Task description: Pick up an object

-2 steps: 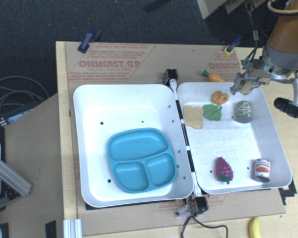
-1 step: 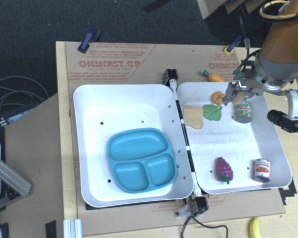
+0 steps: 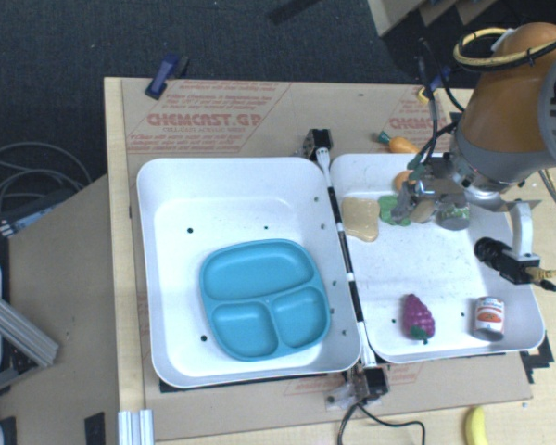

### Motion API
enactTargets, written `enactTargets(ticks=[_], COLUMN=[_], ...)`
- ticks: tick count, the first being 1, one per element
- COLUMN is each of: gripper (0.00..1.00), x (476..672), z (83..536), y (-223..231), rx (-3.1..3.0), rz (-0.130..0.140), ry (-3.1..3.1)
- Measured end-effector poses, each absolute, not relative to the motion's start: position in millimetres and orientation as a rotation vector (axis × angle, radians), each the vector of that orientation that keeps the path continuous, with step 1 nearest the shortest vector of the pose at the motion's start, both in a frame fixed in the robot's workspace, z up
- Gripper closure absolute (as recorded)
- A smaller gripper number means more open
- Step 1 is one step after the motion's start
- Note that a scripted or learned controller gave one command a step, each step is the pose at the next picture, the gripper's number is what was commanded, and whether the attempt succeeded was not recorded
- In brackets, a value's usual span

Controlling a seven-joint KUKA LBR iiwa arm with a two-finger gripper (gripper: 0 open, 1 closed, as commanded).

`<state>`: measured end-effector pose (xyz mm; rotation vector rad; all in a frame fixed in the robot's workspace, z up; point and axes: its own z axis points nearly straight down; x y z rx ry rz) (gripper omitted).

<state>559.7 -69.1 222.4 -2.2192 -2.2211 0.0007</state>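
Nearest me, a yellow item [image 3: 475, 425] lies on the worktop [image 3: 213, 109]. My claw [image 3: 424, 202] hangs low over the right bin [image 3: 445, 276], by a green object [image 3: 392, 209]; I cannot tell its spread. Purple grapes [image 3: 418, 316] and a small can [image 3: 488, 316] lie further forward.

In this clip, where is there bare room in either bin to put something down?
Left bin: bare floor behind the blue tray. Right bin: open middle between tan piece, grapes and can. Crowded at its far end under the gripper.
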Motion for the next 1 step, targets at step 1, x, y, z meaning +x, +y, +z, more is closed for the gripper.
enactTargets(ticks=[1], gripper=[1.00], x=[518.2], z=[250.0], y=[-22.9], rx=[-2.218], rz=[0.001], ry=[-2.221])
